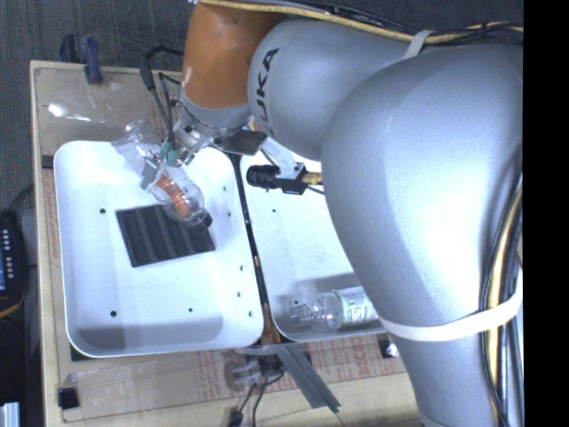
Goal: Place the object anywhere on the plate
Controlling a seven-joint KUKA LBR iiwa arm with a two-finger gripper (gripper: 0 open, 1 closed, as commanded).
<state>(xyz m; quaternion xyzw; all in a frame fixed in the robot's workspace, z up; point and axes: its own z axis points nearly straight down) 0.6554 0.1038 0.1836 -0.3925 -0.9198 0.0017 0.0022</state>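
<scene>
A dark ribbed rectangular plate (pixel 165 235) lies flat in the left white bin (pixel 89 327). My gripper (pixel 163 174) hangs over the bin's upper middle, just above the plate's far right corner, below the orange wrist band. A small orange and clear object (pixel 179 204) shows at the gripper's lower tip, right at the plate's upper right edge. Glare and clear plastic blur the view there, so I cannot tell whether the object is held or resting on the bin floor.
A clear plastic bottle (pixel 333 310) lies on its side in the right bin (pixel 284 238), near its front edge. The big grey arm covers most of the right bin. A black cable (pixel 249 229) runs down the ridge between the bins.
</scene>
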